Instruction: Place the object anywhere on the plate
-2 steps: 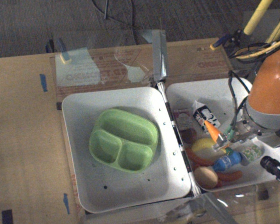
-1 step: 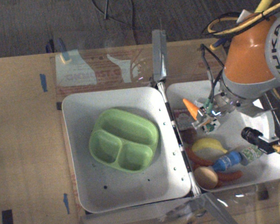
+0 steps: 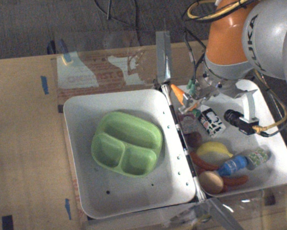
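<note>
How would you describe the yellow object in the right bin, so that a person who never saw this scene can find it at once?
Start at the right bin, the one under the arm and crowded with small things. Near its left wall, at mid-height, lies a yellow lemon-shaped object. It is above a tan egg-like ball and left of a blue bottle; it is the one plain yellow thing there.

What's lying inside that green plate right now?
The green divided plate holds nothing in its three compartments. The plate covers the left bin floor beneath it. The toys sit in the right bin.
</note>
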Controlling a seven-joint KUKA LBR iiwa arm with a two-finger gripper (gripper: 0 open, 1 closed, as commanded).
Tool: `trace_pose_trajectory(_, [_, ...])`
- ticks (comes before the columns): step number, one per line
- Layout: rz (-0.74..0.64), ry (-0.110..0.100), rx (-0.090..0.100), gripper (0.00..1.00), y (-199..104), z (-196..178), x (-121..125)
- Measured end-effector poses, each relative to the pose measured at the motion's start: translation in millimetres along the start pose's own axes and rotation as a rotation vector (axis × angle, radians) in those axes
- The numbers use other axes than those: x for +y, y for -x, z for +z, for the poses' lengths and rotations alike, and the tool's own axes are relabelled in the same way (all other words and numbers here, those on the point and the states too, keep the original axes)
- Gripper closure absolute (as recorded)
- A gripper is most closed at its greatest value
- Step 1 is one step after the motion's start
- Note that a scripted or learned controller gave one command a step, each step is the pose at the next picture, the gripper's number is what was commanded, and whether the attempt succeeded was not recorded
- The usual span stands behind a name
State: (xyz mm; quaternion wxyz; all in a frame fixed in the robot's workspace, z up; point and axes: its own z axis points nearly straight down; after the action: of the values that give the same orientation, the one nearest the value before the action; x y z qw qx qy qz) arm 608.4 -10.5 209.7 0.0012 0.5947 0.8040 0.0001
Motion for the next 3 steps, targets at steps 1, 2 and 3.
trace_pose_trajectory(1, [-0.076,-0.003,0.003,1.0,-86.8,25.1,2.0])
trace_pose_trajectory(2, [-0.059,-0.003,0.002,1.0,-83.5,25.1,-34.3])
trace_pose_trajectory(3, [-0.298,0.002,0.001,1.0,-135.8,33.3,-6.4])
